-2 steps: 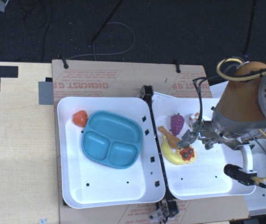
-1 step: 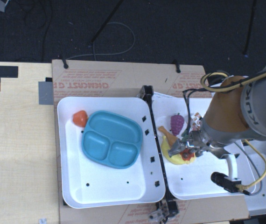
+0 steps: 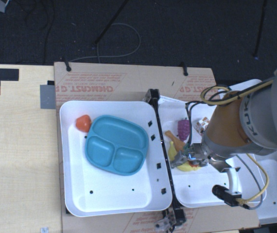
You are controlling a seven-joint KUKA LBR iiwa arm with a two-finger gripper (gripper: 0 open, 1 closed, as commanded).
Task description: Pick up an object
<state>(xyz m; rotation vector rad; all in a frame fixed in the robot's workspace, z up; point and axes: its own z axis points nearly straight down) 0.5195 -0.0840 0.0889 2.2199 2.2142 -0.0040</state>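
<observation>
Lighting: even, diffuse, moderately bright over the bench; source direction cannot be told. The left white bin (image 3: pixel 75 188) reads brightest, near white, without hard glare.

Shadows: soft and short. A faint one edges the blue divided tray (image 3: pixel 116 144); a denser patch lies under the gripper (image 3: pixel 183 155), directly beneath and around its fingers.

Dark zone: the black floor (image 3: pixel 129 23), far above the fingers in frame, is underexposed; cables there barely show.

Sharpness: overall soft, low resolution. Small items beside the fingers smear into yellow and orange blobs; the purple object (image 3: pixel 183 128) just above them lacks detail. Cardboard lettering stays legible.

Distortion: none evident at the edges.
</observation>
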